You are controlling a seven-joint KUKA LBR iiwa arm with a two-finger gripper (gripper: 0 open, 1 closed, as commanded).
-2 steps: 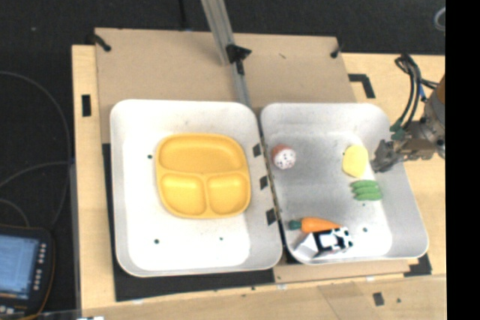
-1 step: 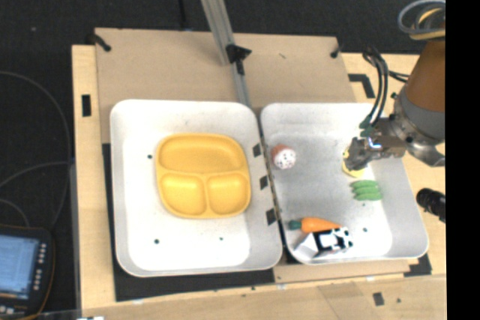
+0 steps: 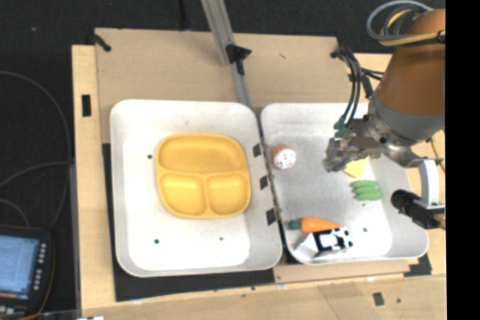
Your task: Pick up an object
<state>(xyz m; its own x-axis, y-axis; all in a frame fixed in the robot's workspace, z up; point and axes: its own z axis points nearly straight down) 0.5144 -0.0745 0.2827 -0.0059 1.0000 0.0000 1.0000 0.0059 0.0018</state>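
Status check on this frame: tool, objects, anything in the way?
Tool low in right bin, beside yellow piece; grip unconfirmed. Green pea pod, carrot, small ball loose. Yellow divided plate in left bin.

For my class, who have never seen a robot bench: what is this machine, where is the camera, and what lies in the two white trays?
The camera is fixed above the bench and looks down at a slant. The big grey and orange shape at the right is a robot arm; at its end is a gripper, a two-finger claw, hanging low over the right bin. I cannot tell whether it holds anything. In that bin lie a small white and red ball, a yellow piece beside the gripper, a green pod, a carrot and a black and white object. The left bin holds a yellow divided plate.
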